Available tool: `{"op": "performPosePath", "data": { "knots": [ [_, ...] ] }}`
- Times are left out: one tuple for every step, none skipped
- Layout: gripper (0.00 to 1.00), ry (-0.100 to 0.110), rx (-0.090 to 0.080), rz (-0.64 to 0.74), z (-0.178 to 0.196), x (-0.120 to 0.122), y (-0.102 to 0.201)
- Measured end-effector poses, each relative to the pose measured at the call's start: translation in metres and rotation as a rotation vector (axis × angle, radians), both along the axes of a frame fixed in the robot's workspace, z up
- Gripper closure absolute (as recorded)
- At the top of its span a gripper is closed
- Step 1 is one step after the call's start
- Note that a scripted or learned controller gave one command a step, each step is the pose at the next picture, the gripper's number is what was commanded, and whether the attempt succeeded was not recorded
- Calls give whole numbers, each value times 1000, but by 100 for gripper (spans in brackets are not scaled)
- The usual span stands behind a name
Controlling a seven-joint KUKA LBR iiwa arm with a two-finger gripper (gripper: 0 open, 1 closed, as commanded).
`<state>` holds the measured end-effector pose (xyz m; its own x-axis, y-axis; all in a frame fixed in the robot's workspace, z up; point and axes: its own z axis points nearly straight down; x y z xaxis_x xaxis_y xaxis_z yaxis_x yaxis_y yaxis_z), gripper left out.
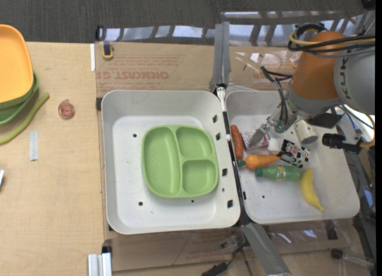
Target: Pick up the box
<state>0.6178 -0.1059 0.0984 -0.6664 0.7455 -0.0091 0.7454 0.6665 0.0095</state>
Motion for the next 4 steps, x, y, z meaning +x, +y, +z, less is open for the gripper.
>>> {"op": "performPosePath", "data": {
  "knots": [
    [100, -8, -2, -5, 11, 2, -2],
    [0, -8, -2, -4, 11, 2, -2],
    [0, 0, -1, -54, 0, -6, 3],
    [100, -4, 0, -59, 10, -6, 2]
  ]
}}
